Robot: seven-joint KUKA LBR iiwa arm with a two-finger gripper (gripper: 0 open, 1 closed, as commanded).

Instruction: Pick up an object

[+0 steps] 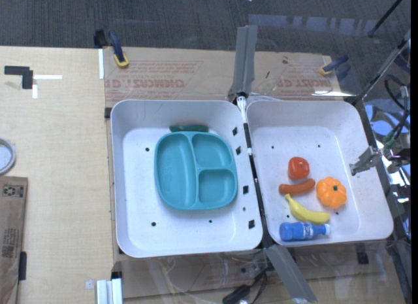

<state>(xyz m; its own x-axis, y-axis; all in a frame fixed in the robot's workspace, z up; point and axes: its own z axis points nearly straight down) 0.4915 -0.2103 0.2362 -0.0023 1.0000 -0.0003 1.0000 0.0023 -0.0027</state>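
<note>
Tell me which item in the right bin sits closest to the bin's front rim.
The blue plastic bottle, lying on its side. The yellow banana, brown sausage, orange pumpkin and red tomato all lie farther back.

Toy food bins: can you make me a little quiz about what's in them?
1. True or false: the teal divided plate lies in the left bin.
2. Which toy lies nearest the right bin's front edge? A) blue bottle B) red tomato C) orange pumpkin
3. Fill in: the yellow banana lies between the bottle and the ____.

Key: 1 true; 2 A; 3 sausage.
</note>
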